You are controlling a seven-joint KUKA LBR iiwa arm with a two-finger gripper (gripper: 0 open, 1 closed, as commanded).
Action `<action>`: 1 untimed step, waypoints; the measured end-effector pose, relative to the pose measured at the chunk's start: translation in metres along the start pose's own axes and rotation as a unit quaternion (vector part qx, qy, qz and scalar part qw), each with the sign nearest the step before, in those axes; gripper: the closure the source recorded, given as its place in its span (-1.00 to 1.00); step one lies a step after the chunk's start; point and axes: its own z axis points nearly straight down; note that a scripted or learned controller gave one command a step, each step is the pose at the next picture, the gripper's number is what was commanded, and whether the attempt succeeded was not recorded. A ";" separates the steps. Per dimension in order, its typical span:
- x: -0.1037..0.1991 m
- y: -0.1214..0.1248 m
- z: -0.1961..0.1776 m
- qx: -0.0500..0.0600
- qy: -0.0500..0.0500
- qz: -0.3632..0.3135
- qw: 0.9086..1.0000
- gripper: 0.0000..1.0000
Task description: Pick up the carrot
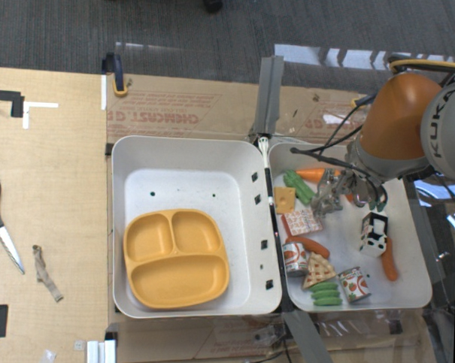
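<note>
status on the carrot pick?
Gripper low in right bin, jaws state unclear, nothing seen held. Carrot lies at bin's far end, just left of gripper, ungrasped. Green pod beside carrot, crowding it.

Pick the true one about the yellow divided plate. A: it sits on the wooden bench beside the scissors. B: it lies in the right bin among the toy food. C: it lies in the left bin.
C: the yellow divided plate lies on the floor of the left bin, apart from the toy food in the right bin.
</note>
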 end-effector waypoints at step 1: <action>-0.029 0.060 -0.088 -0.001 0.000 -0.056 0.998 1.00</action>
